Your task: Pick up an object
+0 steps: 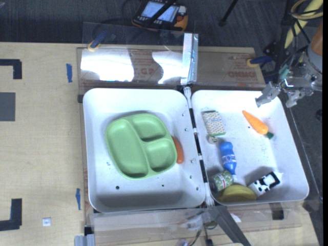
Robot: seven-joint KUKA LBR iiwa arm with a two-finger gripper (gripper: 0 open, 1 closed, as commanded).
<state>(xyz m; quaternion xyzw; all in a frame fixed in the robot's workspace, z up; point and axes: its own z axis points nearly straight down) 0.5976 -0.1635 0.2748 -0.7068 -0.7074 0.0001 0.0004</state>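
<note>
The left bin [97,188] holds a green divided plate [141,145], lying flat near the bin's centre. An orange item [179,150] rests against the plate's right edge; its type cannot be determined.

The right bin [294,158] holds six objects. A patterned packet [213,123] lies near the upper left, just beside the bin divider; its print is too small to read. Below it lies a blue bottle [228,157] with a white cap end; its label is not legible. Near the lower left corner, a green can [222,180] lies on its side, touching a yellow banana [238,192] along the bottom wall. To the right of the banana sits a black-and-white toy [266,183]. A carrot [257,123] lies in the upper right area, tilted, with its green end pointing down-right, well apart from the other objects.

The gripper [279,94] hangs over the upper right corner of the right bin, above and to the right of the carrot. Its fingers stand apart, with nothing between them.

Behind the bins, a brown board [238,73] carries red lettering that cannot be read.
</note>
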